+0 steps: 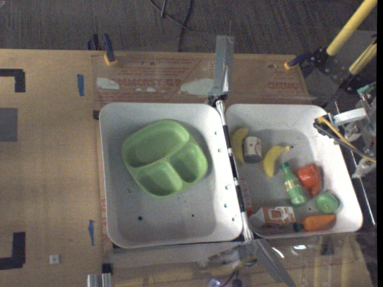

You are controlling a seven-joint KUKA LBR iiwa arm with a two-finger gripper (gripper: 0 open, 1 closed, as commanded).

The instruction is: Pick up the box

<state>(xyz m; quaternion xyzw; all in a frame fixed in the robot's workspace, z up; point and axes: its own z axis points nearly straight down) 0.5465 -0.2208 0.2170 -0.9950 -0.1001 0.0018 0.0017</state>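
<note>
The box point(276, 215), at six o'clock in the right bin point(353, 187), is judged light and stiff, best taken across its narrow sides; the claw's state cannot be told.

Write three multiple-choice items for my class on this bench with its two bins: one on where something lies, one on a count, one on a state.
1. Where does the green divided plate lie?
A. In the left bin
B. In the right bin
C. On the bare bench

2. How many bananas are in the right bin?
A. One
B. Two
C. Four

3. How does the box lie?
A. Standing upright in the middle of the bin
B. Flat on its side near the front wall of the right bin
C. Stacked on the plate

Answers:
1 A: the plate rests on the floor of the left bin.
2 B: one banana lies by the dividing wall, the other banana nearer the middle.
3 B: the box lies flat beside the carrot.
</note>
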